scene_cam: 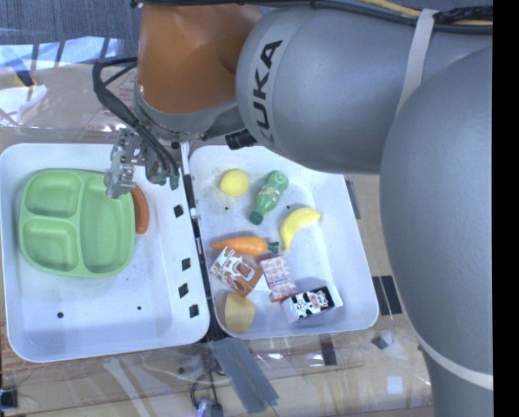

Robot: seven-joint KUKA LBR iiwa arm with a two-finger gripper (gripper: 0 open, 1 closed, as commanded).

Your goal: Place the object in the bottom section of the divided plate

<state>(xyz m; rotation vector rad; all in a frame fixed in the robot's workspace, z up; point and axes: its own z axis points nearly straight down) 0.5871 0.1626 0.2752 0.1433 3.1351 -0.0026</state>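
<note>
Green three-section plastic plate [75, 224] is sitting in left white bin [33, 320]; gripper [124, 176] is hovering at its rim, finger state indiscernible; orange sausage-shaped toy [140, 211] is lying just beside it.

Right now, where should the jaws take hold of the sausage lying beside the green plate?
Probably at the middle of the sausage, coming straight down with the jaws closing across its narrow width. It lies flat and long against the divided plate's right rim, so the left side is tight.

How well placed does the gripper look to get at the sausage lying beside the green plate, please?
Probably well: the gripper hangs right over the left bin, next to the sausage, which lies bare along the green plate edge with nothing on top.
</note>
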